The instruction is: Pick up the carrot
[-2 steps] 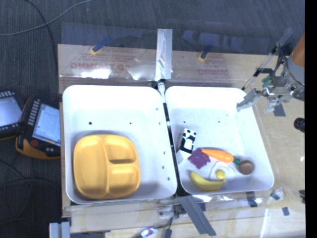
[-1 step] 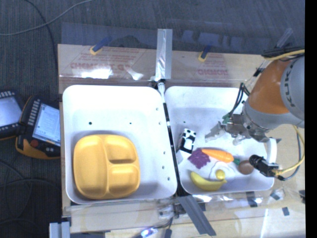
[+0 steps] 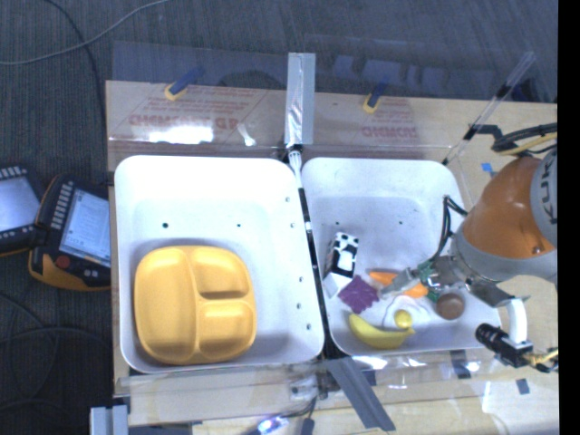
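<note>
Carrot (image 3: 391, 281) lying in the right bin (image 3: 381, 184) just above the banana (image 3: 376, 332), with the gripper (image 3: 430, 279) low at its right end, finger state indiscernible; crowding by the fried egg (image 3: 400, 314) and purple piece (image 3: 359, 294) risks a wrong grasp.

Red lettering is showing on the clear plastic sheets (image 3: 195, 116) lying behind the two bins, one block behind the left bin and another (image 3: 391, 131) behind the right. Both blocks are appearing upside down and mirrored, and glare is washing them out, so no word can be made out. The screen of the handheld pendant (image 3: 83, 227) at far left is glowing, its contents too small to read.
</note>
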Robot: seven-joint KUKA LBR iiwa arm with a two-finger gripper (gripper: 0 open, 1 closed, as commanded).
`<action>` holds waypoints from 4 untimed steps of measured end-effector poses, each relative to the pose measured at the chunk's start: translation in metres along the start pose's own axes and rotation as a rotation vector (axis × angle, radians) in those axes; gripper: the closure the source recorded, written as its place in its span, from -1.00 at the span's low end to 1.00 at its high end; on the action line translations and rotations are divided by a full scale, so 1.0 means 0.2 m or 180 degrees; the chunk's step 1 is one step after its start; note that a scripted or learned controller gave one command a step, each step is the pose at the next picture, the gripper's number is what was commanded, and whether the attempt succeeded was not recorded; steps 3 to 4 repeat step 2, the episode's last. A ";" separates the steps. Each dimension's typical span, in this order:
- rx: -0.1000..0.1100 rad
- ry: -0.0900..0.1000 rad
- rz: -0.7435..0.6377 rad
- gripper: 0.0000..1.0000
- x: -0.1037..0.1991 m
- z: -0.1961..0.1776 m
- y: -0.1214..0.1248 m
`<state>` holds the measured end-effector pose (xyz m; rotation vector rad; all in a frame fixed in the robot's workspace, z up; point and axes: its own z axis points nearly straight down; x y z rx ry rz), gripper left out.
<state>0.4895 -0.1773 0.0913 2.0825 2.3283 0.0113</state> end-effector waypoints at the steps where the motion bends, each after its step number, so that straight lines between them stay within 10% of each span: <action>1: -0.0001 0.0007 -0.0002 1.00 0.00 -0.05 0.01; 2: 0.0062 0.0022 0.0183 1.00 0.22 -0.47 0.34; 4: 0.0062 0.0022 0.0183 1.00 0.22 -0.47 0.34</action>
